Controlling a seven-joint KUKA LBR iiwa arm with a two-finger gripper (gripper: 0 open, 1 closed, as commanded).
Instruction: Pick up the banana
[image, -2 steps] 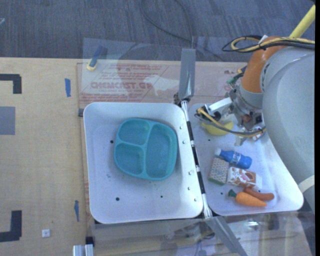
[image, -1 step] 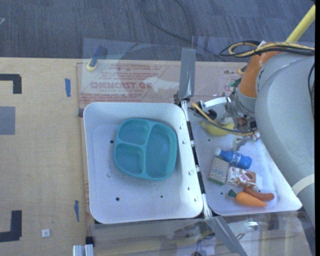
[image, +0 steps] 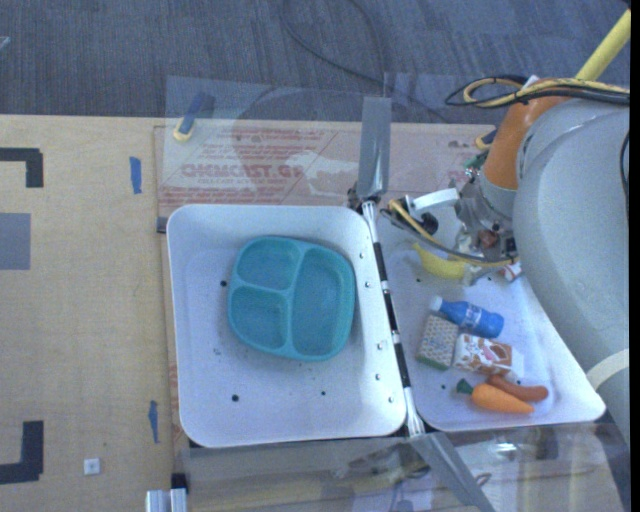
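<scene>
The yellow banana (image: 442, 263) lies in the far part of the right bin (image: 575, 385), close to the divider between the bins. My gripper (image: 487, 240) hangs low just to the right of the banana and over its right end, which it hides. The grey arm with its orange band (image: 512, 140) reaches in from the right and covers the bin's far right corner.
Nearer in the right bin lie a blue bottle (image: 470, 318), a speckled square block (image: 437, 342), a small red-and-white carton (image: 484, 355) and an orange carrot (image: 498, 398). A teal divided plate (image: 292, 297) rests in the left bin (image: 195, 400). Cables (image: 420, 222) hang near the gripper.
</scene>
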